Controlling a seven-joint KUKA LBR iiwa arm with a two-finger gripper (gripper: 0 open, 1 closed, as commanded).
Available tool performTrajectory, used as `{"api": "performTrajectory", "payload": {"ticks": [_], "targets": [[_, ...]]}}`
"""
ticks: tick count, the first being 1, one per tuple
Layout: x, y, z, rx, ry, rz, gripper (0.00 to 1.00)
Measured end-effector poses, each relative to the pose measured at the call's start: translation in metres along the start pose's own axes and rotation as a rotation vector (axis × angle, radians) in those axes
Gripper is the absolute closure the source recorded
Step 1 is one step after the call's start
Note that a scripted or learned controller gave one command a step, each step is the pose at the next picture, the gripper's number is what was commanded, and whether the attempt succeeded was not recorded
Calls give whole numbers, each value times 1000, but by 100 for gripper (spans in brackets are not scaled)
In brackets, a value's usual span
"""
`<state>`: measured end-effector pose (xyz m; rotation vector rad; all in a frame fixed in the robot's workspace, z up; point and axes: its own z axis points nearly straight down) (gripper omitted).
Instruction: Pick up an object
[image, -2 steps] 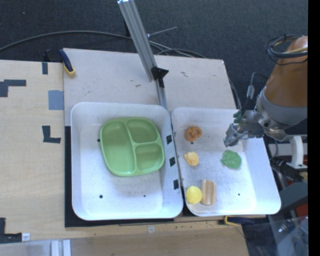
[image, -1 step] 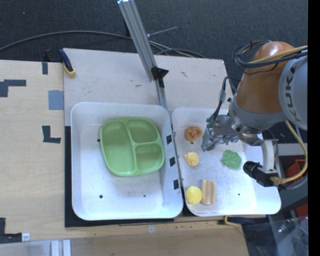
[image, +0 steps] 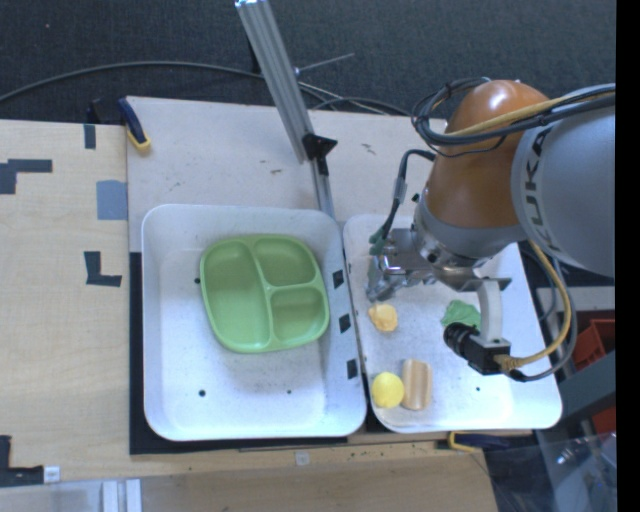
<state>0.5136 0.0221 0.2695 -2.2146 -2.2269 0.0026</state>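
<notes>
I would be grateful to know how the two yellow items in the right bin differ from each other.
The upper yellow item looks orange-tinted and lumpy; the lower yellow item is paler, rounder and larger. The upper one lies alone below the gripper; the lower one sits against a tan roll. Both rest in the right bin.

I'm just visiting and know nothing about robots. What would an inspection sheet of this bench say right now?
Surface: two white bins side by side, left bin and right bin, on a pale bench.
Job's things: in the right bin, a small yellow piece, a yellow ball beside a tan roll, and a green item.
Clutter: green divided plate in the left bin.
Grippers: gripper low over the right bin, just above the small yellow piece; nothing seen between its fingers.
Cables: black cables behind the bench; yellow cable on the arm.
Surroundings: slanted metal pole; dark floor.
</notes>
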Motion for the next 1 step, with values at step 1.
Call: {"api": "performTrajectory", "payload": {"ticks": [1], "targets": [[51, -8, 23, 3, 1, -1, 100]]}}
